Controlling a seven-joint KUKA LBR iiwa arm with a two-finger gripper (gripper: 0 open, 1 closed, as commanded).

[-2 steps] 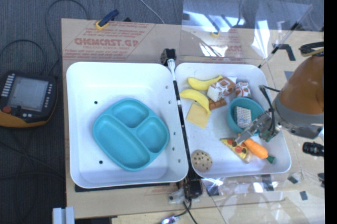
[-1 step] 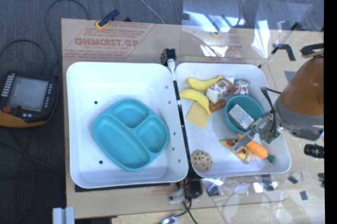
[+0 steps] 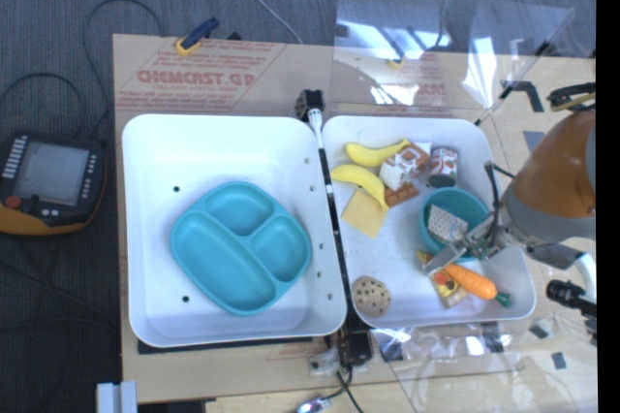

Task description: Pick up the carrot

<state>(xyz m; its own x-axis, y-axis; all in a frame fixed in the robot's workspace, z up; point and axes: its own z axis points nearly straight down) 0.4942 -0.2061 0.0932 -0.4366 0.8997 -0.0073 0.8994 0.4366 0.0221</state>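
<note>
Carrot (image 3: pixel 472 282): long axis left-right, green tip right; gripper (image 3: pixel 472 249) just above it in view; finger state indiscernible.

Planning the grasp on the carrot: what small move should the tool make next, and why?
Probably a short drop toward the carrot. The tool sits just above it in the right bin, beside the teal bowl, and nothing shows the carrot gripped yet.

Bench (image 3: pixel 194 77) bearing two white bins (image 3: pixel 155 159)
</note>
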